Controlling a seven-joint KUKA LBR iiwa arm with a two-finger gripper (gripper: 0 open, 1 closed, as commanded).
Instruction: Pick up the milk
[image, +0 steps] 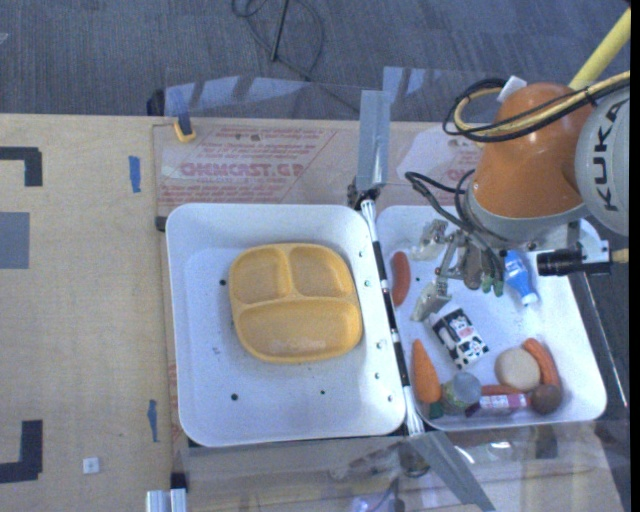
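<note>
Now hand (447, 283) above milk (459, 337), mid-bin, near carrot (425, 372)

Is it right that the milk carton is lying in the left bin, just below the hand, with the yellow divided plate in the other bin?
Not quite: the bins are swapped. The camera view shows the milk carton in the right bin, just below the hand, while the yellow divided plate sits in the left bin.

Just below the metal gripper (452, 272), the milk carton (460, 336) looks like printed glossy card, lying in a smooth white plastic bin (585, 345).
</note>
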